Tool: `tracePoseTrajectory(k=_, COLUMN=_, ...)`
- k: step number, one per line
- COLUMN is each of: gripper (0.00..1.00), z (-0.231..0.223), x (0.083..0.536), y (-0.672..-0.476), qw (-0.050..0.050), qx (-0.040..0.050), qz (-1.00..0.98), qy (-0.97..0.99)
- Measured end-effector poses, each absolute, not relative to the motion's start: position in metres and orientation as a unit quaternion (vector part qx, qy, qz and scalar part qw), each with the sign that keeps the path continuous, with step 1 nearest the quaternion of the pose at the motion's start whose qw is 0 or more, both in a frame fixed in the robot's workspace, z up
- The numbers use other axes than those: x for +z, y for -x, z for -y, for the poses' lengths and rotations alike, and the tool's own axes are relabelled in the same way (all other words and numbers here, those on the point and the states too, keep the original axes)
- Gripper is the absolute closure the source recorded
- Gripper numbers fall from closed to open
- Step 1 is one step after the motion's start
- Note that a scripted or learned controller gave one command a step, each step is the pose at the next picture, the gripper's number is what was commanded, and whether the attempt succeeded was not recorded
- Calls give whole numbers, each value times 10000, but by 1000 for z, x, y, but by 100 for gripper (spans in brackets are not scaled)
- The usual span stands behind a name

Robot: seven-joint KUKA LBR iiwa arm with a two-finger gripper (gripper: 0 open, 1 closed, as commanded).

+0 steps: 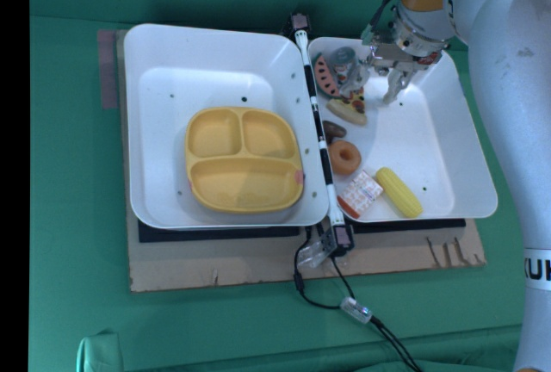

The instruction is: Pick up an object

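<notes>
My gripper (374, 89) hangs over the back of the right bin (448, 146) with its fingers apart and nothing between them. Its left finger (355, 86) is just above a pizza slice (348, 109), next to a watermelon slice (325, 76) and a grey round piece (344, 58). Toward the front along the bin's left side lie a small brown item (334, 130), a donut (344, 158), a red-and-white packet (360, 194) and a yellow corn cob (399, 192).
The left bin (164, 95) holds a yellow divided plate (244, 159). A black-and-white bar (314, 116) runs between the two bins. Cables (344, 301) trail off the bench's front edge. The right bin's right half is bare white floor.
</notes>
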State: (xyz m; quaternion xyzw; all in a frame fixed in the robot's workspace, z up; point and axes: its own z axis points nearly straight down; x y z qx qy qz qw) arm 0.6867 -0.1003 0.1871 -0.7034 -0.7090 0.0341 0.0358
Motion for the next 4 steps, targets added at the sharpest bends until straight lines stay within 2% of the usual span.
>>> tracePoseTrajectory(k=4, gripper=0, z=100, x=187, y=-687, qw=360, qx=340, qz=7086, qy=7039)
